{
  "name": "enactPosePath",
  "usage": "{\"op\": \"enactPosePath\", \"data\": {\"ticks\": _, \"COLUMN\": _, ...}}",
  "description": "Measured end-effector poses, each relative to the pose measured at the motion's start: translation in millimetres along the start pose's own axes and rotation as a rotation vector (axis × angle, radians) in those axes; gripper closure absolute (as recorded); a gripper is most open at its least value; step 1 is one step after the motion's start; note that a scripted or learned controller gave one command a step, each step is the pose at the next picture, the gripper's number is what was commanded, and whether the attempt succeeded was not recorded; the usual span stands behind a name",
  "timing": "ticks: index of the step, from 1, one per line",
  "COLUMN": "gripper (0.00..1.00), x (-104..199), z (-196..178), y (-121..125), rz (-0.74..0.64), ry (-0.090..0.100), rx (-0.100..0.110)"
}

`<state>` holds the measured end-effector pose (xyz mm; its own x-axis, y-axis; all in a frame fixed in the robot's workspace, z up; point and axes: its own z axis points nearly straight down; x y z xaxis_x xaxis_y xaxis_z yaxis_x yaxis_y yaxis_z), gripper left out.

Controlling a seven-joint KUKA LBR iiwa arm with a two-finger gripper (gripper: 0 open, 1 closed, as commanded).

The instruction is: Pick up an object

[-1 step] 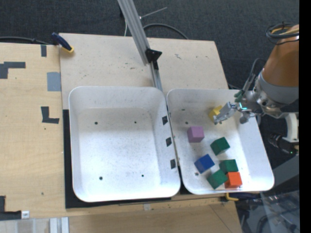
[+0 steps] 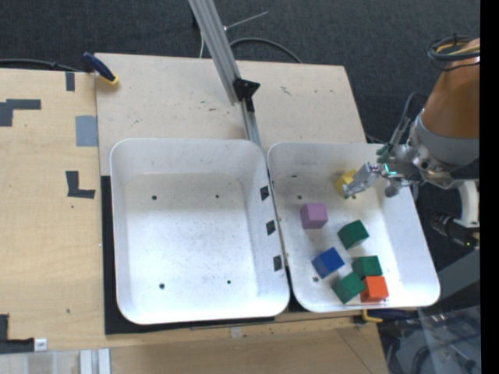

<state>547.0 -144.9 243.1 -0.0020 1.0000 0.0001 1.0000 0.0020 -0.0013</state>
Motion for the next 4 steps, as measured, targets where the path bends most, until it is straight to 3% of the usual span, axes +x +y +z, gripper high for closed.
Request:
{"op": "enactPosePath", "data": {"ticks": 2, "gripper": 0.0, "x": -11.3, "z": 110.2, "y": -16.4, "rz": 0.002, "ry": 0.001, "rx": 0.007}}
{"op": "enactPosePath", "data": {"ticks": 3, "gripper": 0.0, "x": -11.9, "z": 150.9, "y": -15.9, "rz": 0.002, "ry": -0.004, "rx": -0.003}}
{"op": "enactPosePath", "data": {"ticks": 4, "gripper": 1.0, "x": -10.7, "z": 141.0, "y": -16.3, "rz": 0.001, "ry": -0.001, "rx": 0.0}}
